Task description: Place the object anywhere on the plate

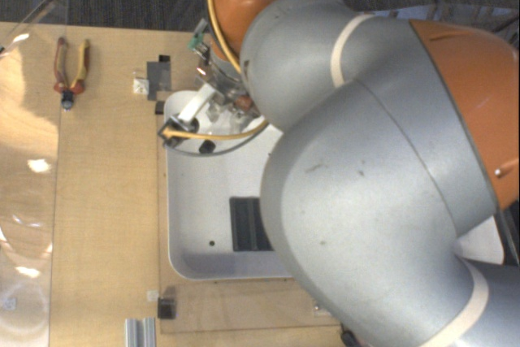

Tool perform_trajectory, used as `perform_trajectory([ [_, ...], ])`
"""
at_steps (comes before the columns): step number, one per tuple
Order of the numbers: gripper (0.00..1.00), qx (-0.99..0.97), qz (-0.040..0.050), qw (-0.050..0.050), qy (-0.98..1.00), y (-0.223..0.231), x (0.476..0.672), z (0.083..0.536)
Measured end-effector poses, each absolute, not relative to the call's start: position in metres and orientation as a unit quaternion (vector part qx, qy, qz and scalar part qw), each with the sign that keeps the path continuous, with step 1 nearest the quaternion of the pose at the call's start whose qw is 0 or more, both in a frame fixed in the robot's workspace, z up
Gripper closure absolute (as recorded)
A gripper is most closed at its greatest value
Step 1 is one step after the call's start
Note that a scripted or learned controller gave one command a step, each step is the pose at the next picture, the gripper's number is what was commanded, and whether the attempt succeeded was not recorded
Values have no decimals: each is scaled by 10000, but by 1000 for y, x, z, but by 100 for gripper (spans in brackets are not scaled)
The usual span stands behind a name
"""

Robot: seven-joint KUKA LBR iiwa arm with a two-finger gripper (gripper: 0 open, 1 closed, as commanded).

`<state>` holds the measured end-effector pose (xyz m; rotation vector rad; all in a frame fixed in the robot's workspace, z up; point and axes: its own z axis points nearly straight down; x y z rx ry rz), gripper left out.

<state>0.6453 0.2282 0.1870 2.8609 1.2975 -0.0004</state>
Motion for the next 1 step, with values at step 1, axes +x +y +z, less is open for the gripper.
perform_trajectory([
  [1, 100, 8057, 1, 3, 5924, 235, 656, 194],
])
